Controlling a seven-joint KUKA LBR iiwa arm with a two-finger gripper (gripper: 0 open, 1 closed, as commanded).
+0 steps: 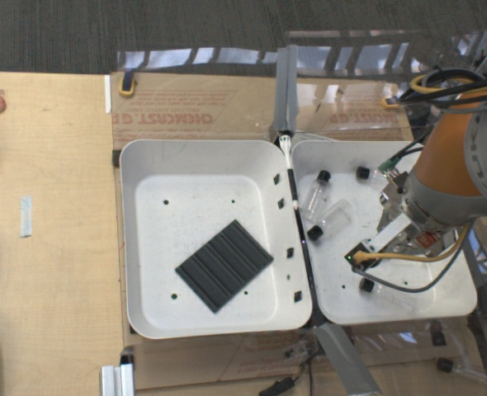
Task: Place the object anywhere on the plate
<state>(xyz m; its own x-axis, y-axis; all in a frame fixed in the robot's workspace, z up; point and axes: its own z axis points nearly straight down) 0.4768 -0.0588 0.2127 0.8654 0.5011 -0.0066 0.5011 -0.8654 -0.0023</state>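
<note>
A dark ribbed rectangular plate [224, 265] lies at a slant on the floor of the left bin [144, 304]. In the right bin [442, 304] lie two clear vials with black caps, one [319, 191] near the bin's left wall and one [333, 218] just below it. A loose black cap [362, 172] sits farther back. Another small black piece [366, 285] lies near the front. My gripper [406, 239] hangs low over the right half of the right bin, to the right of the vials, with its tips hidden under the wrist.
The raised divider [297, 221] between the two bins separates the gripper from the plate. Cardboard [202, 110] lines the bench behind the bins. A wooden tabletop [45, 221] lies to the left.
</note>
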